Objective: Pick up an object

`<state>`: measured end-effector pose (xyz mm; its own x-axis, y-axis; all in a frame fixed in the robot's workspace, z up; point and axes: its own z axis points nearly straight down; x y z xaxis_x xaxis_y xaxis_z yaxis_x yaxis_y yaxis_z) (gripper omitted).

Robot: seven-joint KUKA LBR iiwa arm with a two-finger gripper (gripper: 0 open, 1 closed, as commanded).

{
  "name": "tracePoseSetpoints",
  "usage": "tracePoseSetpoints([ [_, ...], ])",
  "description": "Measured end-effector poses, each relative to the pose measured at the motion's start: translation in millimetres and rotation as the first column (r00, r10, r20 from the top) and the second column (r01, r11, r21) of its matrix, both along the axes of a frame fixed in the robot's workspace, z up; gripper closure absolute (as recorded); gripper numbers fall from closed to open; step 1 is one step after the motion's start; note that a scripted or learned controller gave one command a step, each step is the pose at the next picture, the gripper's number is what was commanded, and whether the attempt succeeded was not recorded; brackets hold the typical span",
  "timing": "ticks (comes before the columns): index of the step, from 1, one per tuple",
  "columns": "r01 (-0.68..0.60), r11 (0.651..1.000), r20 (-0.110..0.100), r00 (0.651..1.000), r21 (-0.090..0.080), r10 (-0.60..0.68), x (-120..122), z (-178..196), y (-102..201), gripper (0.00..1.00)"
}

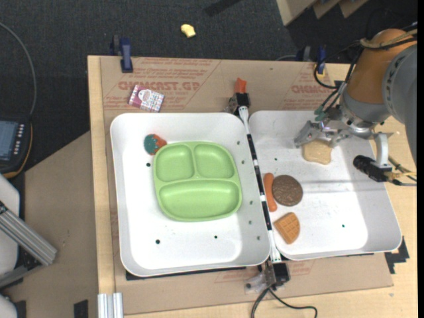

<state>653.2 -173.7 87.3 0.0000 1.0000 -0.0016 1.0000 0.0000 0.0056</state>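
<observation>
I see gripper (pixel 320 132) in right bin (pixel 371 240), far side; jaws spread wide just above tan bread piece (pixel 317 153).

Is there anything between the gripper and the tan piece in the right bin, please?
Nothing visible stands between them: the gripper hangs directly over the tan piece, and the brown cookie lies well off toward the bin's near side.

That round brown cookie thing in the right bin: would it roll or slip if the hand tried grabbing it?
The brown disc lies flat, so rolling seems unlikely. It looks thin and low, so fingers might slide over it. The orange stick beside it could get nudged.
</observation>
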Motion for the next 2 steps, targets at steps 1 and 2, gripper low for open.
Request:
tracePoseSetpoints([
  [1,0.0,1.0,0.007,1.0,-0.003,0.0,1.8,12.8,-0.6,1.0],
  [2,0.0,1.0,0.005,1.0,-0.003,0.0,1.3,11.7,-0.5,0.0],
])
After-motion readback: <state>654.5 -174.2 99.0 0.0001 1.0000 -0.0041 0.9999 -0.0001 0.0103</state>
